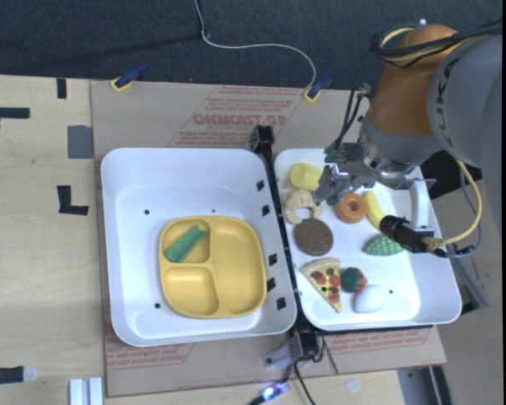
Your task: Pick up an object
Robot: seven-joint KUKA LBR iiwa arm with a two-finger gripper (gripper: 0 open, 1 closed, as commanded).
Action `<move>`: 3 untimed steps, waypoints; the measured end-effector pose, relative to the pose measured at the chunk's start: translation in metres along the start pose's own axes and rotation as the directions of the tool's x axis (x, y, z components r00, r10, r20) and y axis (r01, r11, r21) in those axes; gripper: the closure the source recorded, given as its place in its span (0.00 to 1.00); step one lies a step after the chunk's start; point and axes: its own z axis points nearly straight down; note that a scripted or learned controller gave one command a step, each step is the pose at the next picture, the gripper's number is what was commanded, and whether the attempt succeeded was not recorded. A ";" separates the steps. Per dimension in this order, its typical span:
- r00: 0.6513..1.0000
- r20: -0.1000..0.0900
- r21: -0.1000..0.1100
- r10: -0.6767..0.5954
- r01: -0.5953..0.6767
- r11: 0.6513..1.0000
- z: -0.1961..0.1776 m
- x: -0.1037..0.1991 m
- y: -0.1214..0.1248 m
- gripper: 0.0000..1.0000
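My gripper (333, 184) low over right bin (438, 306), can't tell finger state or if anything held. Croissant (301, 202) just below-left of fingers, donut (351, 208) just right. Pick not yet done; grasp + lift left.

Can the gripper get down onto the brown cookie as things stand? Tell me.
Probably yes. The gripper hangs just above the cookie, which lies flat with nothing on top. The croissant and pizza slice sit close, so finger room looks tight.
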 end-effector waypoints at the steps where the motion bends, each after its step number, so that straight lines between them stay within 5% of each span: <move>1: 1.000 0.001 0.000 0.000 0.000 1.000 0.001 -0.004 -0.001 1.00; 3: 1.000 0.000 0.000 0.000 0.000 1.000 0.018 0.004 -0.004 1.00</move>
